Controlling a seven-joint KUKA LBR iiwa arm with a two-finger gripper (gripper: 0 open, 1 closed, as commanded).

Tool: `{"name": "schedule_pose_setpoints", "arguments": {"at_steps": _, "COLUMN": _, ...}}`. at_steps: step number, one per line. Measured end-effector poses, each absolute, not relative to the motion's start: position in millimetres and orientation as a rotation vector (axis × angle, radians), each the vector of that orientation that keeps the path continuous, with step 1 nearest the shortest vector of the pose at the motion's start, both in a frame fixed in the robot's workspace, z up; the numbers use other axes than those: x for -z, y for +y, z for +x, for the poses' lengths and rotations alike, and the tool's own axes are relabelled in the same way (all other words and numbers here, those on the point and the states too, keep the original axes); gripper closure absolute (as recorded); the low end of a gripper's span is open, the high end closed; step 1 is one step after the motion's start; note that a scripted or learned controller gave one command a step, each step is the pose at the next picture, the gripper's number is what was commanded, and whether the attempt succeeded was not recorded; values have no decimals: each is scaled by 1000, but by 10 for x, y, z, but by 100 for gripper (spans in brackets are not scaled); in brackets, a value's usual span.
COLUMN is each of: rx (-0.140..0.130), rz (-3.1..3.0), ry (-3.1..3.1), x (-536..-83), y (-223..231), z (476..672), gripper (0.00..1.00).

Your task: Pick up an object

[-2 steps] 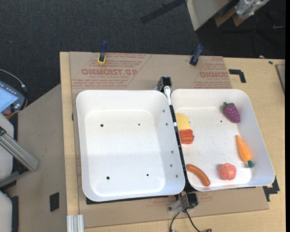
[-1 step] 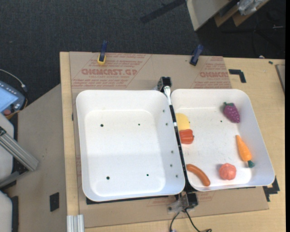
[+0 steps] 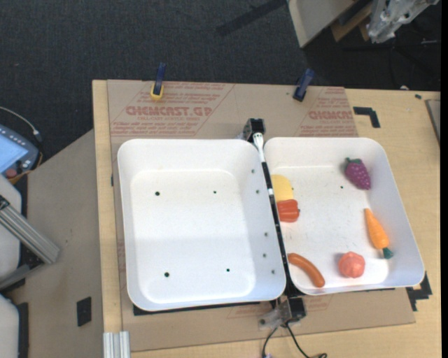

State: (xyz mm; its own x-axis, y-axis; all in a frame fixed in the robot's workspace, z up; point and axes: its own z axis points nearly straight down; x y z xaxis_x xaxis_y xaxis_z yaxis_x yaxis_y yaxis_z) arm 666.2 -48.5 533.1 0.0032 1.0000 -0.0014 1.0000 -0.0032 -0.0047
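The left bin (image 3: pixel 189 231) on the table (image 3: pixel 70 231) holds no object, so nothing has been carried across; the right bin (image 3: pixel 336 157) holds all the items, each resting on its floor: a yellow piece (image 3: pixel 281 187) touching a red-orange piece (image 3: pixel 288 210) against the left wall, a sausage (image 3: pixel 306 269) at the near left, a red tomato-like piece (image 3: pixel 351 264) near the near edge, a carrot (image 3: pixel 376 231) along the right side, and purple grapes (image 3: pixel 357 173) at the far right. Part of the robot's hardware (image 3: pixel 392 17) sits at the far right, well apart from both bins, and the state of the gripper cannot be told. In my judgement the pick has not begun: approach, descent, grasp and lift all remain.
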Motion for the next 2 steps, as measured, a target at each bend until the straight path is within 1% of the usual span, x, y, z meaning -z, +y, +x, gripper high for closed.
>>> {"name": "schedule_pose_setpoints", "arguments": {"at_steps": 1, "rx": 2, "rz": -2227, "ry": -2224, "x": -5469, "y": -472, "z": 6667, "gripper": 100}}
{"name": "schedule_pose_setpoints", "arguments": {"at_steps": 2, "rx": 6, "rz": -2230, "ry": -2228, "x": -5579, "y": -467, "z": 6671, "gripper": 100}}
